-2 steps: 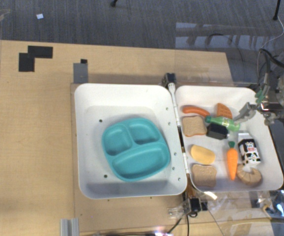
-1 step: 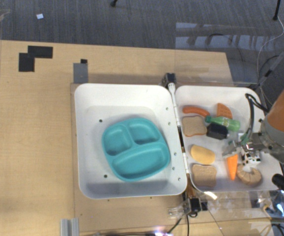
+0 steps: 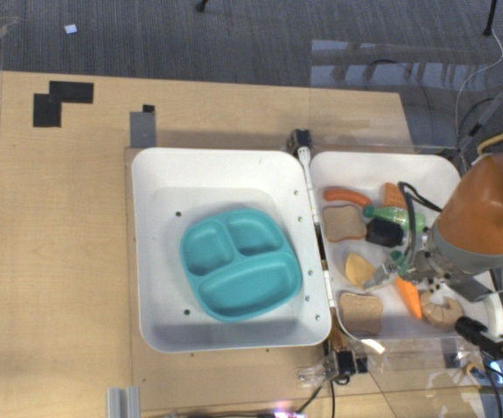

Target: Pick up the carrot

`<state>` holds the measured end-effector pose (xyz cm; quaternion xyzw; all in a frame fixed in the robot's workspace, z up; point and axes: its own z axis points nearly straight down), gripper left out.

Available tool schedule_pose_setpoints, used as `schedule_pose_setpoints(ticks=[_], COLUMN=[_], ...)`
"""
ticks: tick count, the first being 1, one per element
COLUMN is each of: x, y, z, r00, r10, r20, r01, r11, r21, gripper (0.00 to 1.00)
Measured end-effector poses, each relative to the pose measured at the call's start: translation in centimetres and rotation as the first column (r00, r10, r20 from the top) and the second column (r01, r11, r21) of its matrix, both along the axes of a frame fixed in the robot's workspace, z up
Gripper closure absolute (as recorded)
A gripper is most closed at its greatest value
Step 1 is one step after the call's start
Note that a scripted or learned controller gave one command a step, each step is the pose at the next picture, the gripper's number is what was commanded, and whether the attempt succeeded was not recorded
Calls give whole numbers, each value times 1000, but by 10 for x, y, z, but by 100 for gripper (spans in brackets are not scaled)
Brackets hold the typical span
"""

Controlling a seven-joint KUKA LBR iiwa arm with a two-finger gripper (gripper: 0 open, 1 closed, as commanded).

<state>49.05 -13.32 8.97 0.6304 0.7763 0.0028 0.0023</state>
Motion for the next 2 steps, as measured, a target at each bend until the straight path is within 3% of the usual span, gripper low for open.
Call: schedule_pose_setpoints(ticks=[1,2], x=[4,55], y=[1,56], z=[12,97], r00=[1000,941], r10=[2,-337], r20=[10,3], r01=[-2,337], r11=[1000,941], r21=[-1,3], gripper=[100,100])
